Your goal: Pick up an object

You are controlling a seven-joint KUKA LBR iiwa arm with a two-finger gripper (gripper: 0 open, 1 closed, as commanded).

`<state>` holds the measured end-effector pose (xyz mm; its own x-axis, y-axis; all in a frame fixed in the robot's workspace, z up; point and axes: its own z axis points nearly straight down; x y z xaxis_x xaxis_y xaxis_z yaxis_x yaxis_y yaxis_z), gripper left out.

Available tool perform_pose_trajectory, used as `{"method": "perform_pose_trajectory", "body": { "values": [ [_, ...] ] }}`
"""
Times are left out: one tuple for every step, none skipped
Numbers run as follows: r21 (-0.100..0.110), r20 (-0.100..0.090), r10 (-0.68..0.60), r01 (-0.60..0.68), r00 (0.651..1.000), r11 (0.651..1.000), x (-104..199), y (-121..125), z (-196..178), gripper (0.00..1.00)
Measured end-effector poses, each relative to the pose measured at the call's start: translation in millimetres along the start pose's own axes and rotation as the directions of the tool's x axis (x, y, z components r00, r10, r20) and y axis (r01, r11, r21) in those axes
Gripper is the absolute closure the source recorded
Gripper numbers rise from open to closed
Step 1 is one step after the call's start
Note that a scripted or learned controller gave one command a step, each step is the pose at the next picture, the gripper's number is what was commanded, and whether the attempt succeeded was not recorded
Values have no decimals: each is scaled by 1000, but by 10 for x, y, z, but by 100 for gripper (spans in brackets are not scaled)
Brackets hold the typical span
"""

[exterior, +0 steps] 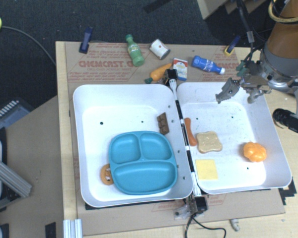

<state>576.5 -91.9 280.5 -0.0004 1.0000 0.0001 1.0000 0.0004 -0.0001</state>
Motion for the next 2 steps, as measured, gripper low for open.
{"method": "perform_pose_trajectory", "body": {
  "values": [
    [2, 1, 3, -3, 1000, 1000, -654, -156, 1025, 0],
    [2, 0, 2, -2, 1000, 1000, -1222, -423, 1243, 0]
  ]
}}
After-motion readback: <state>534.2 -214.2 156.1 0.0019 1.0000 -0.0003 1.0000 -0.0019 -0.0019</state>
